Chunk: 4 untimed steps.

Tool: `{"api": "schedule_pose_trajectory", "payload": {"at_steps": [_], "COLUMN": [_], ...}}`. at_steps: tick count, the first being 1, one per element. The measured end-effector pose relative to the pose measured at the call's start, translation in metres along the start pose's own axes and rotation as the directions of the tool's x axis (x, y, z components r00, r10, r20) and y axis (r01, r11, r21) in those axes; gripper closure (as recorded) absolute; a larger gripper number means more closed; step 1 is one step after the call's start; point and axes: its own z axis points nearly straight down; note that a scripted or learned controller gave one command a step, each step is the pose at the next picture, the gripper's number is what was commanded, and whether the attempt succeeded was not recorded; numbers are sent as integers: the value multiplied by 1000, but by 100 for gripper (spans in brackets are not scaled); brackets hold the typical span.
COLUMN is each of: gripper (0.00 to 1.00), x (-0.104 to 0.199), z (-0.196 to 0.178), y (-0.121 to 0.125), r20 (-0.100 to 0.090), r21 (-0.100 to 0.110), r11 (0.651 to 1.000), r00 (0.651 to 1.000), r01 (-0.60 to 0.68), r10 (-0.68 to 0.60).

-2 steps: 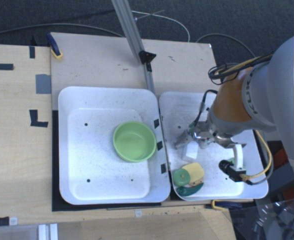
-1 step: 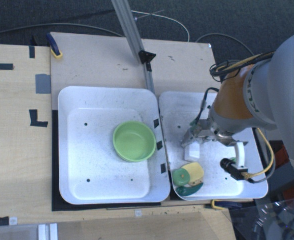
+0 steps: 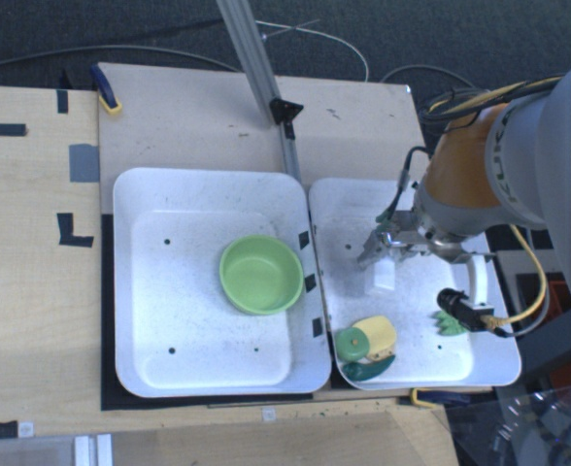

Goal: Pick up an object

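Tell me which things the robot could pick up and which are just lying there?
Could pick up:
green bowl in the left bin
yellow and green toy in the right bin
small green piece
gripper above the right bin

Just lying about:
blue and yellow clamp
cables

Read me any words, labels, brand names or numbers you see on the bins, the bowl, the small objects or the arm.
None can be read.
Green bowl: plain, no markings.
Yellow and green object: no text visible; too small to tell.
White bins: only dark specks, no lettering.
Arm: no label shows.
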Motion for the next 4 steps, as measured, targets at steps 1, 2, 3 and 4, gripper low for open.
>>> {"api": "schedule_pose_trajectory", "payload": {"at_steps": [1,2,3,4], "gripper": [100,100,100,100], "x": [2,2,59,106], "z": [-44,-106,-109,-96], "y": [-5,-9,-8,0], "r20": [0,1,-2,-1], "r21": [1,-2,3,6], "r11": [1000,1000,1000,1000], "r00": [1000,1000,1000,1000], "r01": [-1,-1,5,3], "r10": [1,1,-5,-3]}}
